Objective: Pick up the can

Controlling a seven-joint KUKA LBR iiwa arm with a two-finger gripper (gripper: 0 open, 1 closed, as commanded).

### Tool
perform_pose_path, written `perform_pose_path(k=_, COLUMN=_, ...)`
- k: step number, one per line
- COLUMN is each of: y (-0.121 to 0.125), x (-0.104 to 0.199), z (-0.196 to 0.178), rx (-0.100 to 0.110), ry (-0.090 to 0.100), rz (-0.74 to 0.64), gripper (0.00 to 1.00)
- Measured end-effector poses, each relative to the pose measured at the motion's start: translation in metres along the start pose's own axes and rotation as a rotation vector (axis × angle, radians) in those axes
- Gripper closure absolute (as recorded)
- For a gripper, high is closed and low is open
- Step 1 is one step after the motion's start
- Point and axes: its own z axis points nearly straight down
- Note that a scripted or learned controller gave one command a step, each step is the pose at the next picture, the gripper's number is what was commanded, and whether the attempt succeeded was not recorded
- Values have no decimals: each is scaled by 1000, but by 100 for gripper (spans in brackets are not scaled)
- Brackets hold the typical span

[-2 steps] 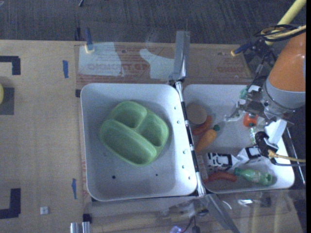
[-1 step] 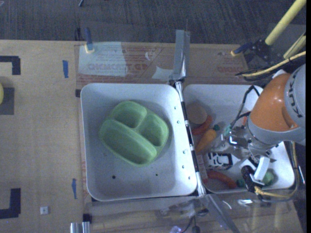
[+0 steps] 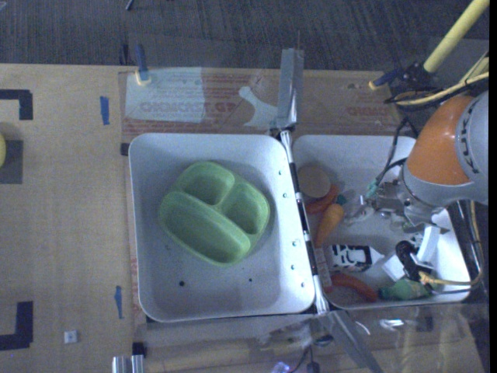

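The can point(image 3: 314, 181) looks like a tan round top standing at the far left corner of the right bin point(image 3: 365, 150), against the divider. A red item point(image 3: 321, 203) and an orange carrot point(image 3: 330, 220) lie just in front of it. My gripper point(image 3: 366, 207) hangs over the middle of the right bin, to the right of the can and carrot and apart from the can. I see nothing held in it. The arm's grey wrist and orange band point(image 3: 439, 150) reach in from the right.
The left bin point(image 3: 147, 231) holds a green divided plate point(image 3: 215, 212). In the right bin's front part lie a black-and-white packet point(image 3: 353, 256), a red sausage-like item point(image 3: 353, 286), a green item point(image 3: 404, 290) and a white piece point(image 3: 394, 269). Cables trail at right.
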Motion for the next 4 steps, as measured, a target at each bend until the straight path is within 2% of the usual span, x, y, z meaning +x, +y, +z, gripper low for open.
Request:
perform_pose_path(k=1, y=67, x=-14, z=1, rx=7, ry=18, rz=-9, gripper=0)
perform_pose_path(k=2, y=69, x=-18, z=-11, rx=0, ry=6, rz=-10, gripper=100)
perform_pose_path(k=3, y=112, x=-37, z=2, rx=38, ry=22, rz=-138, gripper=100)
perform_pose_path(k=4, y=116, x=-42, z=3, rx=56, ry=36, rz=-225, gripper=100)
